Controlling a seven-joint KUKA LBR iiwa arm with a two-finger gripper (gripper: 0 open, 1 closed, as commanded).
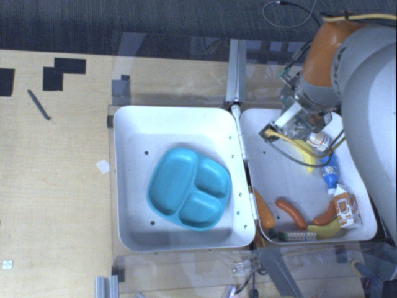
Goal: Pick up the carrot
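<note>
The carrot (265, 212) is a short orange piece lying against the left wall of the right bin (248, 143), near its front corner. My gripper (302, 127) hangs over the back of that bin, well behind the carrot and to its right. It sits just above a yellow banana (305, 153) and a small can (318, 142). The wrist hides the fingertips.
A red-orange sausage (290, 211), a second banana (326, 229), a brown packet (345, 208) and a blue-and-white bottle (330, 176) share the right bin. The left bin (131, 166) holds a blue divided plate (189, 188).
</note>
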